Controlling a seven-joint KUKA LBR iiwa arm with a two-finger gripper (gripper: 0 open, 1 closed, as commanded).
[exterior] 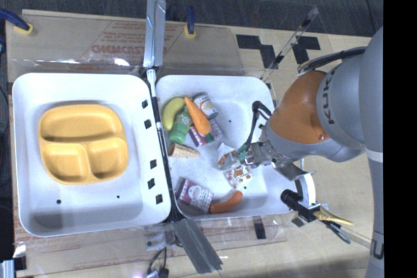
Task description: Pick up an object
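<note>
My gripper (244,154) reaches down into the right bin (251,89) from the right, below the orange wrist band. It sits right over a small crumpled packet (233,169) with red and white print, at the bin's middle right. Left of it lie a yellow-green banana (171,111), an orange carrot (197,116), a small can (207,105), a green bottle (180,129) and a pale wedge (185,152). Near the front wall lie a maroon pouch (194,194) and a red sausage (227,203).
The left bin (26,205) holds a yellow divided tray (83,142). A metal bar (154,32) stands behind the wall between the bins. The grey arm (345,114) covers the right bin's right side, and a clamp (306,202) sticks out at the front right.
</note>
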